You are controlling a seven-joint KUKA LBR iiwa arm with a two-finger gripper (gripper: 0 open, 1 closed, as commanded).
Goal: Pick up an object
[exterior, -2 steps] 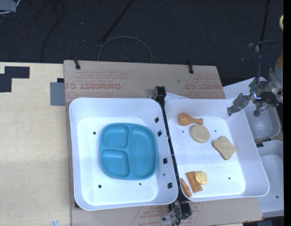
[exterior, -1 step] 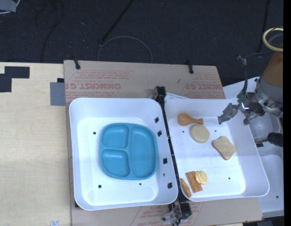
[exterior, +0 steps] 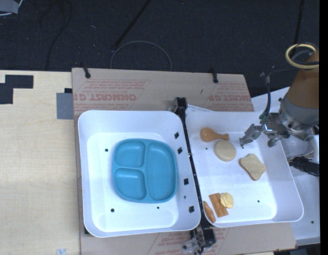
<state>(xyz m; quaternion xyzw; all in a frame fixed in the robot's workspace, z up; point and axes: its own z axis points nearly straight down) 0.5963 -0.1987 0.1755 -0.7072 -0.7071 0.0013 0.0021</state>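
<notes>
Bacon strips (exterior: 215, 206) share the right bin (exterior: 291, 195); left bin (exterior: 95, 126) holds a blue plate (exterior: 144, 170).

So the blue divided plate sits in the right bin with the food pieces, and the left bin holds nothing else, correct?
Not quite. The camera view shows the blue divided plate in the left bin, alone. The food pieces, such as the bread slice and round cookie, lie in the right bin.
</notes>
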